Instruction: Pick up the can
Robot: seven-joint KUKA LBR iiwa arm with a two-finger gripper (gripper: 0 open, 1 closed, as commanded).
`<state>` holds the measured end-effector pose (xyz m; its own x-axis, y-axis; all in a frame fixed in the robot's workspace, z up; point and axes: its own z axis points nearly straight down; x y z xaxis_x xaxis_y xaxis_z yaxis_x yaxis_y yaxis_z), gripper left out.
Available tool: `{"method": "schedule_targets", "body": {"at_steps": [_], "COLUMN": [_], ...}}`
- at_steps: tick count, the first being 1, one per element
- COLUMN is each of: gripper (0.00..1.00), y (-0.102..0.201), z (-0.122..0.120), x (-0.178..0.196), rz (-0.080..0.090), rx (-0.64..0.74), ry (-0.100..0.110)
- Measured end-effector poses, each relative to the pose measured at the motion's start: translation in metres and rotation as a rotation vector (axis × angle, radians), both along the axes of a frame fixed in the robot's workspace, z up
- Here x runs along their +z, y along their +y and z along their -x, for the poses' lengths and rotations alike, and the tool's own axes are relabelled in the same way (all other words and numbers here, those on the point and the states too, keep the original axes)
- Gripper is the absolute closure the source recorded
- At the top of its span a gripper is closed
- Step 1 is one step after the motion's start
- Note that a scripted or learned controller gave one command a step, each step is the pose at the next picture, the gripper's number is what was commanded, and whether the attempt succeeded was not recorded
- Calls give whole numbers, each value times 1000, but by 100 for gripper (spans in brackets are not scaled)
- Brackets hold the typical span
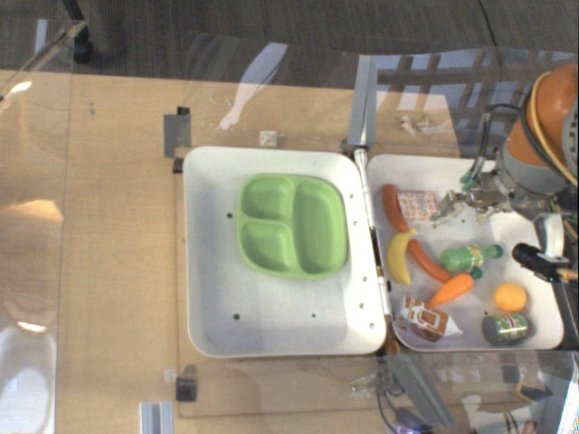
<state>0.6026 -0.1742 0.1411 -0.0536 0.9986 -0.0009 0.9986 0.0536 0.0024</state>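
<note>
Bench (90,242): pale wood; I see 2 shallow white bins on it, side by side.
L bin (213,315): holds the plate, set toward its far half.
R bin (407,172): holds the small items; arm reaches over its far right corner.
Arm (552,116): grey w/ orange band; enters from view's right.
Plate (294,224): green, 3 compartments, flat.
Gripper (450,208): over far part of R bin, just beside a red-white box (417,205); released or clenched, I can't tell; nothing seen held.
Mid items: banana (399,256); 2 sausages (391,206) (427,260); carrot (452,289); green bottle (469,258); carton (425,317).
Orange (510,297): near right side of R bin.
Can (507,329): grey w/ green label; R bin's near right corner, just beside the orange; well apart from gripper.
</note>
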Motion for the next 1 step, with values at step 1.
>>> {"method": "schedule_targets", "body": {"at_steps": [1], "gripper": [0], "y": [-31], "z": [-52], "x": [43], "rz": [3], "rx": [151], "ry": [-5]}}
